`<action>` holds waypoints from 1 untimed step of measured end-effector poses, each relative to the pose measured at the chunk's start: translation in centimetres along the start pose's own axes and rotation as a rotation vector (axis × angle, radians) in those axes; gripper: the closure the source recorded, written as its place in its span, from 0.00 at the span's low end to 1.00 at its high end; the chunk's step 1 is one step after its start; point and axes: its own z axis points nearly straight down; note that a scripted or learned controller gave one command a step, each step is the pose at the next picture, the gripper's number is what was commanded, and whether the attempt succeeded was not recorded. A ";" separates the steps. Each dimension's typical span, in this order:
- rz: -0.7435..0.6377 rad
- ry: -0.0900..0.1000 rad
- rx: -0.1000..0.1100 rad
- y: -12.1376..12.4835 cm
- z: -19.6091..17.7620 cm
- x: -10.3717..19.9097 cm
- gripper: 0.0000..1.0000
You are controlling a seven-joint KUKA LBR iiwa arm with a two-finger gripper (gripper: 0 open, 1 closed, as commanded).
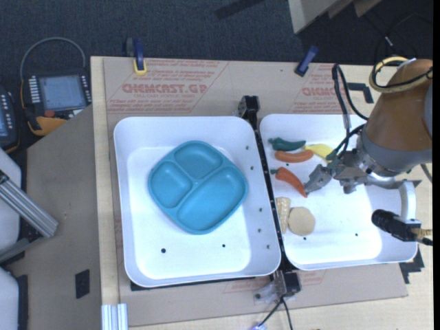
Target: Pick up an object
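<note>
In the right bin point(357, 243) lie several small toy foods: a dark green piece point(285, 144), a yellow piece point(319, 150), an orange-red carrot shape point(293, 156), a second red-orange piece point(289, 179), a pale corn-like piece point(282, 210) and a tan round piece point(301, 221). My gripper point(318, 179) hangs over the middle of this bin, just right of the red-orange piece and below the yellow one. Its fingers are spread apart with nothing between them.
The left bin point(137, 239) holds a blue divided plate point(198, 185). A black divider with clamps runs between the bins. The arm's orange band point(402, 91) and cables sit over the right bin's far right side.
</note>
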 end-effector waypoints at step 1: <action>-0.003 -0.001 -0.012 0.3 -0.6 0.0 0.00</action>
